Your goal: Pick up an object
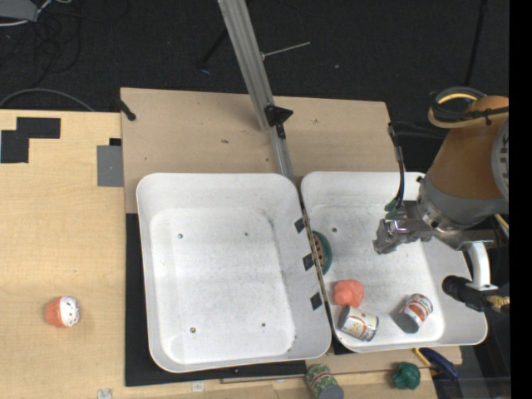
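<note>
In the right bin lie an orange-red lump, a small white can on its side, a grey and red can and a dark green round thing at the bin's left wall. My gripper hangs over the middle of this bin, to the upper right of the orange-red lump and apart from it. Nothing shows between its fingers.
The left bin sits beside the right one. An aluminium bar slants down to the gap between the bins. A red and white ball lies on the wooden bench at left. A can and a green object lie below the bins.
</note>
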Available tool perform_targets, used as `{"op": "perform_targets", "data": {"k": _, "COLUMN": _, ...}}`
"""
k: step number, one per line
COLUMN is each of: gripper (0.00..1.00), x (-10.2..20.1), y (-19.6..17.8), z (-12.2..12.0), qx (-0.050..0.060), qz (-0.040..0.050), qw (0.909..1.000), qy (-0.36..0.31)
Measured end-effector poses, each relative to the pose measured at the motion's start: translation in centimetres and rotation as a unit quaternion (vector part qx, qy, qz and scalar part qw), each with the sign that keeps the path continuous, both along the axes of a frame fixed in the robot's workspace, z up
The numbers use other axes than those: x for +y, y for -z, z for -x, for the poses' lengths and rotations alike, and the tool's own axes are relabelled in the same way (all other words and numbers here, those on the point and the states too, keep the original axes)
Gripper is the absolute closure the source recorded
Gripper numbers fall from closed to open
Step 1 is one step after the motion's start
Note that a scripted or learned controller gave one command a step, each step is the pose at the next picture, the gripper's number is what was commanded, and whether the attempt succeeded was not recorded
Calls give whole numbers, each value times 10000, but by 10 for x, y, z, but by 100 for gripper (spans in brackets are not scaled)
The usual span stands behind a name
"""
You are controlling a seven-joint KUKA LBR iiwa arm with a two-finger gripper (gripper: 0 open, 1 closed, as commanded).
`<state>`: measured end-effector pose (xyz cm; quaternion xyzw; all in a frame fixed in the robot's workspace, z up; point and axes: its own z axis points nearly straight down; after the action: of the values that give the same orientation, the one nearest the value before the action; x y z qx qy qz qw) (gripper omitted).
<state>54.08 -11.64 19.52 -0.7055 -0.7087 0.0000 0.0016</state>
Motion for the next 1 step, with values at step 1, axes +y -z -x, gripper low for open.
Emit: {"op": "perform_targets", "data": {"k": 1, "gripper": 100, "x": 48, "y": -13, "z": -5, "qx": -9, "qz": 7, "qw": 10000, "qy": 3}}
